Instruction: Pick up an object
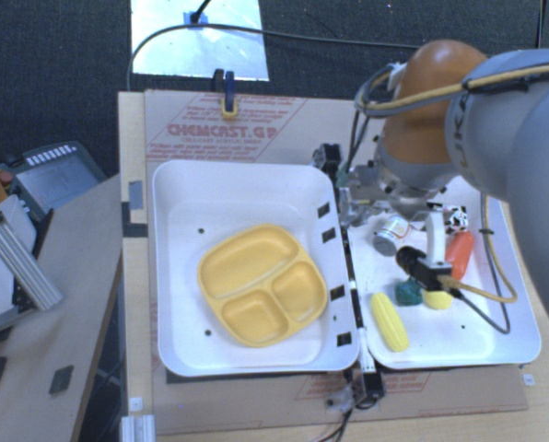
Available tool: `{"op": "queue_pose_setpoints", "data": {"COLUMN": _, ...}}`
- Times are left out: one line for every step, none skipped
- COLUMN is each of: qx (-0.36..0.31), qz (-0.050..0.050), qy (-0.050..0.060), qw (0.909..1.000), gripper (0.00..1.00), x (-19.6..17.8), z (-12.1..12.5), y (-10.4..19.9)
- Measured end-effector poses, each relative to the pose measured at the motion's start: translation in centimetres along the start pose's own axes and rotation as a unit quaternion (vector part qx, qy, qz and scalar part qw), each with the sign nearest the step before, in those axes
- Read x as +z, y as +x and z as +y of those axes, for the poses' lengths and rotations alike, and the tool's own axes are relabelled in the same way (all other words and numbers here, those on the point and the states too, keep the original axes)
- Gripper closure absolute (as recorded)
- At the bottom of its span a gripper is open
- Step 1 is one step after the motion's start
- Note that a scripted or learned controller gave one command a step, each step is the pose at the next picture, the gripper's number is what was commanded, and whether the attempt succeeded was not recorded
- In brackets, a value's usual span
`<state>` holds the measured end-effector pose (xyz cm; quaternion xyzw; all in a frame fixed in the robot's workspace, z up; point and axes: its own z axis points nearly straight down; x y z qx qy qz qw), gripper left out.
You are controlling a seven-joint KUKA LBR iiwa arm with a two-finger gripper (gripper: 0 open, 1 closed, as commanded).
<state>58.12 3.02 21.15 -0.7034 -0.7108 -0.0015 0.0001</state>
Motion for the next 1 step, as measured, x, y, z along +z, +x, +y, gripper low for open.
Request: {"op": "queue_pose_setpoints", "data": {"qx": 0.0, "qz": 0.0, "qy": 0.0, "qw": 1.0, "gripper": 1.0, "x": 0.37, "z": 0.56, "y": 5.88}}
